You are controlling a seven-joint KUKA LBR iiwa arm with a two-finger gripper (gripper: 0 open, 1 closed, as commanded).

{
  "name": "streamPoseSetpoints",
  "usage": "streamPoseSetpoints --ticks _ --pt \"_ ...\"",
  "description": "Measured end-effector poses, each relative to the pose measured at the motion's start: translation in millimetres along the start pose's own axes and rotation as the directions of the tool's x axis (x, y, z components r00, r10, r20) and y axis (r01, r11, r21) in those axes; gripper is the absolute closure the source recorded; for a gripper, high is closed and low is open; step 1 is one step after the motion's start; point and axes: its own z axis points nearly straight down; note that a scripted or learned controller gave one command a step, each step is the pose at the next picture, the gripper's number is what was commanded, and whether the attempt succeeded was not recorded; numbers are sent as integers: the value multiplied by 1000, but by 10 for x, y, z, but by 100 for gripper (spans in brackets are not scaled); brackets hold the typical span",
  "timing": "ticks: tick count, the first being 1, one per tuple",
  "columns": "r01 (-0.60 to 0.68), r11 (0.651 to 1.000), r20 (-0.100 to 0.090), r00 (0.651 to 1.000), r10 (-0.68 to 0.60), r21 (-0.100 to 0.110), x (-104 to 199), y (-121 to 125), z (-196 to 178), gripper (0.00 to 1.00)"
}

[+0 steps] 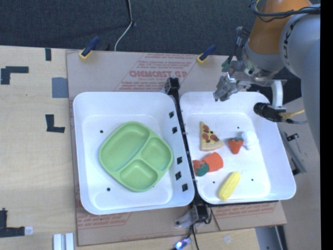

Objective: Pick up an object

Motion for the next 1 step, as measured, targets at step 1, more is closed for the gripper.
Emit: streamPoseSetpoints --ticks 1 --pt "0 1000 0 1000 0 1 6 10 -355 100"
